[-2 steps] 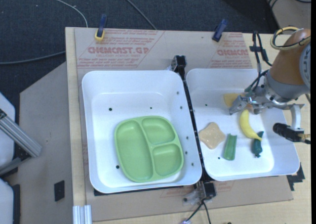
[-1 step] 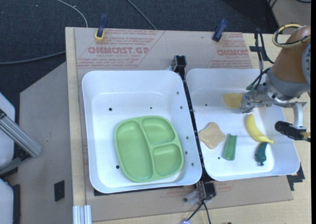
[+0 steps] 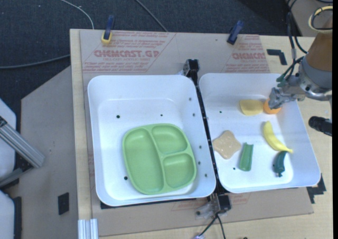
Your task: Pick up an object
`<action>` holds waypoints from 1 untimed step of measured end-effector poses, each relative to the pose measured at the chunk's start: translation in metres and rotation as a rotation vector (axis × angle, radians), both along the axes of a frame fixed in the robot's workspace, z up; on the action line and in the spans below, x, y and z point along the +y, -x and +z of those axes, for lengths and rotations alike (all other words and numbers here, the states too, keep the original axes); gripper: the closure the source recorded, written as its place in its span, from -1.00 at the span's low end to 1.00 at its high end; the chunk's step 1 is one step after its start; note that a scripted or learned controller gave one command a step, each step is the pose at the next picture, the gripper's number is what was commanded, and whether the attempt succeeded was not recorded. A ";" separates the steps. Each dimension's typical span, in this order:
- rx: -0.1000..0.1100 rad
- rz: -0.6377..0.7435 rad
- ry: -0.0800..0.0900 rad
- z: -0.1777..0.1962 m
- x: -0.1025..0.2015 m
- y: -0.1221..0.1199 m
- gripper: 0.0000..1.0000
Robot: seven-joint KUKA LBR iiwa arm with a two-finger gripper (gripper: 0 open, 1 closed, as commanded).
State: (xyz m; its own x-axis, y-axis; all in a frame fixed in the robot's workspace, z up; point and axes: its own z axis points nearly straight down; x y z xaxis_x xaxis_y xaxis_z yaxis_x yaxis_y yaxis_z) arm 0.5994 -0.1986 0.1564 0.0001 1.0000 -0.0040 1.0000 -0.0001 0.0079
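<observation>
Dark carpet surrounds my worktop (image 3: pixel 158 48), a board printed with red lettering and pinned at its far edge by two clips, one yellow and blue (image 3: pixel 108 28), one blue (image 3: pixel 235 31). Two shallow white bins sit on it side by side.

My gripper (image 3: pixel 278 99) hangs low over the right bin (image 3: pixel 227 87), toward that bin's 2 o'clock corner, with my grey arm (image 3: pixel 317 66) reaching in from 3 o'clock. I cannot tell from this view how the gripper is set, nor whether it has anything. Its tip is right at an orange piece (image 3: pixel 272 109), which pokes out from under it on the 6 o'clock side. Touching that orange piece at its 9 o'clock side lies a pale yellow block (image 3: pixel 251 107).

Going outward from my gripper toward 6 o'clock, a banana (image 3: pixel 273 137) lies on the bin floor, slanting from 11 to 5 o'clock. Just past its lower end is a small dark teal item (image 3: pixel 279 163), near the bin's 5 o'clock corner. At 9 o'clock of that sits a green stick-shaped piece (image 3: pixel 245 156), nearly upright in the view, and just beside it toward 10 o'clock lies a tan slice of bread (image 3: pixel 226 144), close to the wall shared by the bins.

Farther out at 9 o'clock, the left bin (image 3: pixel 105 95) carries a light green divided plate (image 3: pixel 158 157) with three compartments, resting in that bin's 6 o'clock half.
</observation>
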 end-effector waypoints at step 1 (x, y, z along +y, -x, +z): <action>0.005 0.001 -0.001 0.048 -0.010 -0.003 1.00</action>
State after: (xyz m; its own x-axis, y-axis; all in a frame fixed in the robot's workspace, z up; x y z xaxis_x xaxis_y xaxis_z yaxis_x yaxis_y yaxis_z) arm 0.6023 -0.2084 0.2047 -0.0005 1.0000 -0.0025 1.0000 0.0005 0.0030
